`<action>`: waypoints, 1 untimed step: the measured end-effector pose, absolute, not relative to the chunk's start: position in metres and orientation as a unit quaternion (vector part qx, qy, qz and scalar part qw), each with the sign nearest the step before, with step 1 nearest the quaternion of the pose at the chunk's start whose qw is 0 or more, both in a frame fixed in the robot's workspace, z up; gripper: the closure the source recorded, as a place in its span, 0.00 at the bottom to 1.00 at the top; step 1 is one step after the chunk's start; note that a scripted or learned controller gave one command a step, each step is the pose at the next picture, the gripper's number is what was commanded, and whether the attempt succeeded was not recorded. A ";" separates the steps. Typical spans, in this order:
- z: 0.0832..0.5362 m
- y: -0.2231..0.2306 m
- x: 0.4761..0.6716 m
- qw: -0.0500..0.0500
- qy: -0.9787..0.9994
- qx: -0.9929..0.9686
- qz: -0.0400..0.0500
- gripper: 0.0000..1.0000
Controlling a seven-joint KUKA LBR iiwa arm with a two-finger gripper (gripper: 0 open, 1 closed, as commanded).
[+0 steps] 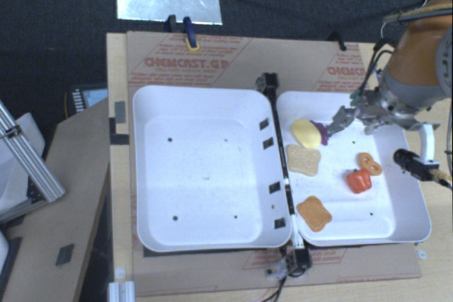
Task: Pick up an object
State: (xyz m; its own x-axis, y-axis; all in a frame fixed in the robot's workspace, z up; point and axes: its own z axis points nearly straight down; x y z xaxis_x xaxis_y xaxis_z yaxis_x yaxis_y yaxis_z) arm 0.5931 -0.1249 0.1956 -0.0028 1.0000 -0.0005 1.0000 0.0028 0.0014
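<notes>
Hovering low over the right shallow white plastic bin [407, 223], the grey two-finger gripper [338, 122] sat just right of the pale yellow lemon-shaped toy [306, 133], jaw state unclear, nothing visibly pinched.

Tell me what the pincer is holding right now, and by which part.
Cannot be told. The pincer sits low in the right bin, beside a purple piece next to the yellow piece, but no object visibly sits between its fingers.
</notes>
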 end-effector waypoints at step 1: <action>0.207 -0.125 0.594 0.002 0.709 0.705 0.001 1.00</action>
State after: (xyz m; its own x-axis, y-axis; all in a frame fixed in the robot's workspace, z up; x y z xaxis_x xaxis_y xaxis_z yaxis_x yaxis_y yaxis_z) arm 0.5941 -0.1248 0.2067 -0.0049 1.0000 -0.0008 1.0000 0.0050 0.0045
